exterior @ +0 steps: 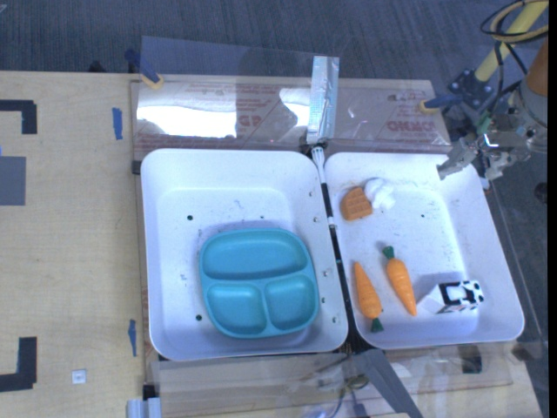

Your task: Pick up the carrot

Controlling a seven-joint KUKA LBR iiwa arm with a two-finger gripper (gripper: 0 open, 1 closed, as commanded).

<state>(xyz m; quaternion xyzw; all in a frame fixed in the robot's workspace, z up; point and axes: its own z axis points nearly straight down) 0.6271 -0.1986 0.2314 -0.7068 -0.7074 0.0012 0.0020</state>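
Two orange carrots with green tops lie in the right bin (452, 225). One carrot (399, 284) lies near the middle, leaves pointing to the far side. The other carrot (366, 293) lies close to the bin's left wall, leaves toward the front. My gripper (468, 169) hangs over the bin's far right corner, well away from both carrots. Its fingers stand open with nothing between them.
A tan bun-like piece (355, 204) and a white lump (379, 192) sit at the far left of the right bin. A black-and-white toy (459, 296) rests near its front right. The left bin (165, 233) holds a teal divided plate (258, 280).
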